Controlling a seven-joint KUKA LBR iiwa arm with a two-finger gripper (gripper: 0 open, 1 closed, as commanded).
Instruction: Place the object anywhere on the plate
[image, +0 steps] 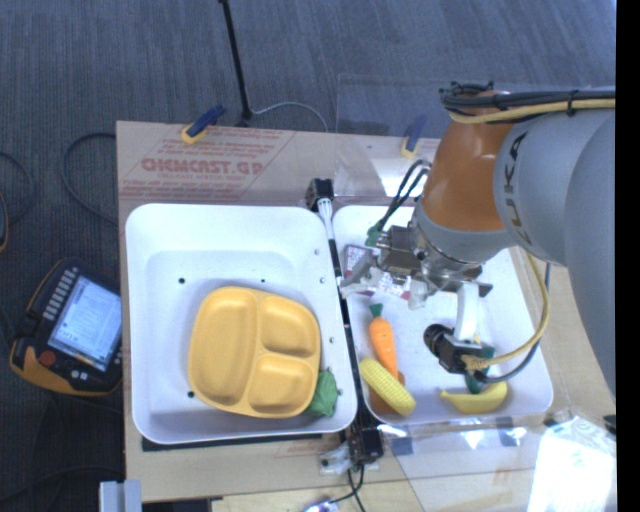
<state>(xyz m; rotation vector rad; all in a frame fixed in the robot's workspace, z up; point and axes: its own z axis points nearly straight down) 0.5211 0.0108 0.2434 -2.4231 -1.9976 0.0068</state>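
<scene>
Right-hand bin holds carrot just beside the gripper

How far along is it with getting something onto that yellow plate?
Done: nothing yet. The yellow plate in the left bin has no item on it; a green thing lies at its edge.
In hand: the gripper hangs over the right bin, just above the carrot, near the corn and banana.
Left: grasp one, carry it across, set it down.
</scene>
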